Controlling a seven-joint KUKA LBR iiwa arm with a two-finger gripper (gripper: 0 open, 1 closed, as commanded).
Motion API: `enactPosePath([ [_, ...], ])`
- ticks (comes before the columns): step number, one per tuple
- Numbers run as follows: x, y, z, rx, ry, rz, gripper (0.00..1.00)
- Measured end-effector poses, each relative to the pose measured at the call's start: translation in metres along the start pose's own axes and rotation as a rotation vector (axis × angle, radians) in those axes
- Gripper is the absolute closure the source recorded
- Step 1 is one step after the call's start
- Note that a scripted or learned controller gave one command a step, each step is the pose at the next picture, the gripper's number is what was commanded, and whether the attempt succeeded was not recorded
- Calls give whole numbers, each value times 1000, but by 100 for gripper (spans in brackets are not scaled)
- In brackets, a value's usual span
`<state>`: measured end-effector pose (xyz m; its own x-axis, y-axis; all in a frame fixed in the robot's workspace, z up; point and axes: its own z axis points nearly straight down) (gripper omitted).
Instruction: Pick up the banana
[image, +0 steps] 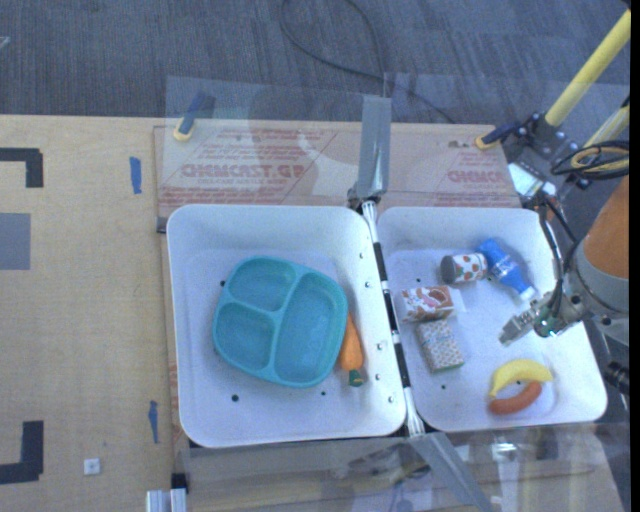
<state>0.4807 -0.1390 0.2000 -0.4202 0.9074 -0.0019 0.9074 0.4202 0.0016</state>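
A: Where is the gripper (530, 322)?

B: Over the right bin (580, 400), near its right wall, the arm (610, 250) coming in from the right. Whether it is spread or pressed together I cannot tell; it is too small and blurred.

A: And the banana (520, 374)?

B: Just below the gripper, toward the bin's near edge, lying on the floor. It is apart from the gripper, not between anything. A sausage (515, 401) lies touching it on the side away from the gripper.

A: What else is near the gripper?

B: A blue bottle (503, 264) up and slightly left of it, with a can (463, 267) just beside the bottle, farther left. Left of the gripper sit a small box (427, 301) and, below that, a speckled block (440, 345).

A: The other bin?

B: The left bin (200, 240) is well to the gripper's left. It holds a teal tray (280, 320) with three compartments, and a carrot (351, 350) lies against the tray's edge on the gripper's side.
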Motion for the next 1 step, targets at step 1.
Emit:
enactPosePath([
  [1, 0, 0, 0, 0, 0, 0, 0],
])
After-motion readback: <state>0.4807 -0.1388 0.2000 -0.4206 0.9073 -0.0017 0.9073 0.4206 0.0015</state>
